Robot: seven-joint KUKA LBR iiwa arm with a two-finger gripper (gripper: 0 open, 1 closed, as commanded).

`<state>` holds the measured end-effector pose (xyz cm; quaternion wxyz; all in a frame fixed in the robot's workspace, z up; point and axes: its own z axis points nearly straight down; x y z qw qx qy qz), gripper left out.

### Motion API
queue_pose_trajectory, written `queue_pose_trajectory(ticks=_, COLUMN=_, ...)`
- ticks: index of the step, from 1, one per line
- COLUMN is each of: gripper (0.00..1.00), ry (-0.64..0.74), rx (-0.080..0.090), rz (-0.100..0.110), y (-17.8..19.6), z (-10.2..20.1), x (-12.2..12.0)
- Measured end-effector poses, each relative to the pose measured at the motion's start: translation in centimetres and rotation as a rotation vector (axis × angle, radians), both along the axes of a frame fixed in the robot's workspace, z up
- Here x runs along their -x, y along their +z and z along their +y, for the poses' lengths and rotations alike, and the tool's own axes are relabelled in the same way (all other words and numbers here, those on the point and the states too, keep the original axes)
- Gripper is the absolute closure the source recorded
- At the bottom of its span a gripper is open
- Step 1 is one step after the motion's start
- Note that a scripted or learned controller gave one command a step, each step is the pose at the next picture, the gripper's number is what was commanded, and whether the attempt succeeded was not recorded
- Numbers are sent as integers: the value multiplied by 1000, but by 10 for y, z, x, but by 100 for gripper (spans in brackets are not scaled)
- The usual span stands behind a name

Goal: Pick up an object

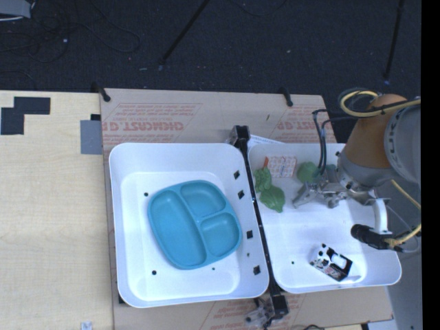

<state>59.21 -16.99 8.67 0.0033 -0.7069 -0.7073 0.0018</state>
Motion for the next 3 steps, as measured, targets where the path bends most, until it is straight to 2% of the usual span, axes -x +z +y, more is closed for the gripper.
queue_pose_trajectory(ticks=1, gripper=100, ry=-1, rx=1, rz=-3, y=13, z=-1, x=-1)
queue_pose_trajectory(ticks=3, gripper=100, ry=1, rx=4, rz=-11, y=131, z=-7, x=-18)
